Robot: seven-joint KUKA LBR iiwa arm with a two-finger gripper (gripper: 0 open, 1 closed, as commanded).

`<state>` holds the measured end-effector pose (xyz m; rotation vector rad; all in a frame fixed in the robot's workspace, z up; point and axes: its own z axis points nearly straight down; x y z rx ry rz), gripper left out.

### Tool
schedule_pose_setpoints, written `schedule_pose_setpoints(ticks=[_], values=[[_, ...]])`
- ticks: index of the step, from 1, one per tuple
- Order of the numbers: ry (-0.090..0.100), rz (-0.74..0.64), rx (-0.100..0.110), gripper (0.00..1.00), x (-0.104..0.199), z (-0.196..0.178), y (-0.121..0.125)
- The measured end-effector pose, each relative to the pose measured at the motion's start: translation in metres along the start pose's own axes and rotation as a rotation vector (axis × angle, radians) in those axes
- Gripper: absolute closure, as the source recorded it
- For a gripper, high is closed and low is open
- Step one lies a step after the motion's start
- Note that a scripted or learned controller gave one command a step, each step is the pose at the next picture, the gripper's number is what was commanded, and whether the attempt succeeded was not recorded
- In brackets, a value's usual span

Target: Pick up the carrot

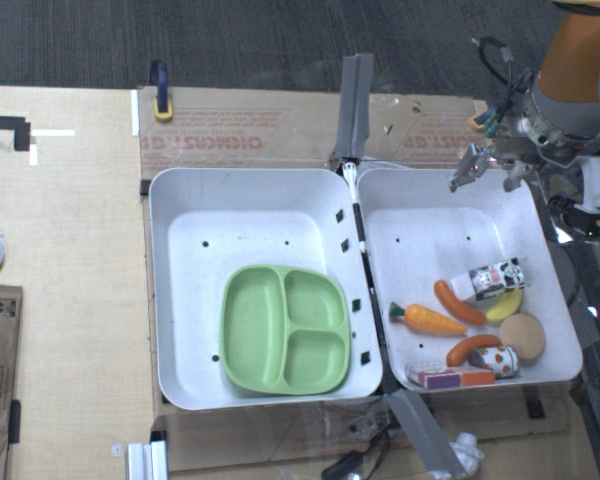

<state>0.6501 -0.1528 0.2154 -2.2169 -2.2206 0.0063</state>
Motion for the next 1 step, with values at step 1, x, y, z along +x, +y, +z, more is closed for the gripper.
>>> schedule_pose_setpoints(ticks=[1], values=[[0.0,0.018,0.001,0.0,0.0267,0.0435,-0.0785]])
